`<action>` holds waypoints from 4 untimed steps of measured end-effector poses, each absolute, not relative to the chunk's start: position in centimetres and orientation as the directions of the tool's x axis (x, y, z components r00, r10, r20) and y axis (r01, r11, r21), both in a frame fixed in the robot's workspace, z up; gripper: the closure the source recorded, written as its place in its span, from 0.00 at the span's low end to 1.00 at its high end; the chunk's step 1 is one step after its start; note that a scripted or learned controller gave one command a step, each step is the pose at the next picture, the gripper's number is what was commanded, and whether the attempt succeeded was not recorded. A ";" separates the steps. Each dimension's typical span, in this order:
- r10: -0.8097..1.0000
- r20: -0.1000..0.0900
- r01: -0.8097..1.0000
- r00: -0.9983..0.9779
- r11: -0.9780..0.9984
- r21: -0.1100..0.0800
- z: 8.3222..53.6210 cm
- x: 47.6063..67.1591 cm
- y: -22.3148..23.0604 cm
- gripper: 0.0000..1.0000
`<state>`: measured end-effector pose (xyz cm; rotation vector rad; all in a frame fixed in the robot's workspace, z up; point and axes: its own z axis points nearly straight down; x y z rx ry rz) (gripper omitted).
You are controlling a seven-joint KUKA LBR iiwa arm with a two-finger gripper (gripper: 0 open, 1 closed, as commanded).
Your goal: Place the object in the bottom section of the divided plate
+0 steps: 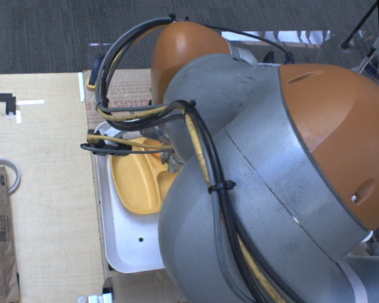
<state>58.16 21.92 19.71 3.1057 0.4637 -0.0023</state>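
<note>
A yellow divided plate (135,181) lies in a shallow white bin (128,246), its right part covered by the arm. The big grey and orange arm (273,175) reaches over the bin from the right and hides most of it. Its wrist end sits above the plate's upper edge, with black cables (121,113) looping around it. The gripper (167,152) is buried under the wrist and cables. I cannot make out any object for the plate.
A pale wooden bench top (45,187) spans the left side. A brown paper bag (2,233) lies at its left edge, with a grey ring (12,173) above it. A small black bracket (3,100) sits at the upper left. Dark floor runs along the top.
</note>
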 end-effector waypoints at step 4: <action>0.248 -0.001 0.248 0.969 -0.969 0.001 15.9 63.7 21.5 1.00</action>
